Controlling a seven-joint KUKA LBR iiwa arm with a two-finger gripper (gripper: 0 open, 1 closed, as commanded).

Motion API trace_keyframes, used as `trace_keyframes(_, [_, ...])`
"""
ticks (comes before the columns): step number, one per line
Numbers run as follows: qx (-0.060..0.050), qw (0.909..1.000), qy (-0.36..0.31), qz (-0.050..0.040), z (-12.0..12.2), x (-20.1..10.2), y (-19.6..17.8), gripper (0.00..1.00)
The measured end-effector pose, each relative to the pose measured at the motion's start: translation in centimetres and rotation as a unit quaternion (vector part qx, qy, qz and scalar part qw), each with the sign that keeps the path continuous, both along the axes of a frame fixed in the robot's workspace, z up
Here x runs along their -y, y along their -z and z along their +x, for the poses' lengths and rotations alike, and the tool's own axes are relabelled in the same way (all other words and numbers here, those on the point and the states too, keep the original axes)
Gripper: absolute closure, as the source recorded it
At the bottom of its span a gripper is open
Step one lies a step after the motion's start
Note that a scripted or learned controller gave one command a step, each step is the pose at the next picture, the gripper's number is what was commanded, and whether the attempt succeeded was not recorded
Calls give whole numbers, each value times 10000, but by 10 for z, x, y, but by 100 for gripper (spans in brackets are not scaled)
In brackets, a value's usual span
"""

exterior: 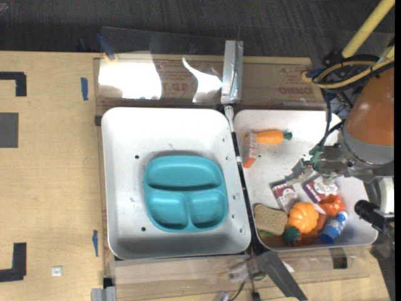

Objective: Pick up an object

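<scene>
Camera view: arm point(369, 121) reaches from right, pincer point(311, 163) over right bin point(282, 119).

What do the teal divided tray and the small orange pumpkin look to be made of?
Teal tray: probably moulded plastic, smooth with a soft sheen on its rounded compartment edges. Orange pumpkin: likely toy plastic or rubber; uniform bright colour, ribbed, slightly glossy. Neither can be confirmed from this view.

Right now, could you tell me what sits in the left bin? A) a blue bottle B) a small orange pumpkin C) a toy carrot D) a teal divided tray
D: the teal divided tray lies alone in the left bin; the other items are in the right bin.
</scene>
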State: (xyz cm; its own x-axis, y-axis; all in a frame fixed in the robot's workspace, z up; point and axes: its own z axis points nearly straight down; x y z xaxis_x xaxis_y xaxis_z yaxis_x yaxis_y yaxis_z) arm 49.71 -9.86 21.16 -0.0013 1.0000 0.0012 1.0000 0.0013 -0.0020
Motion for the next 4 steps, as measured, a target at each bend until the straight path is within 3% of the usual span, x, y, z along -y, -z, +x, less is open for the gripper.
trace_keyframes(1, [-24,9995,312,0,-20,1,115,0])
trace_keyframes(2, [13,9995,321,-6,-18,2,103,100])
trace_keyframes(3, [132,9997,191,-27,62,16,114,100])
trace_keyframes(4, [125,9997,200,-34,61,17,117,0])
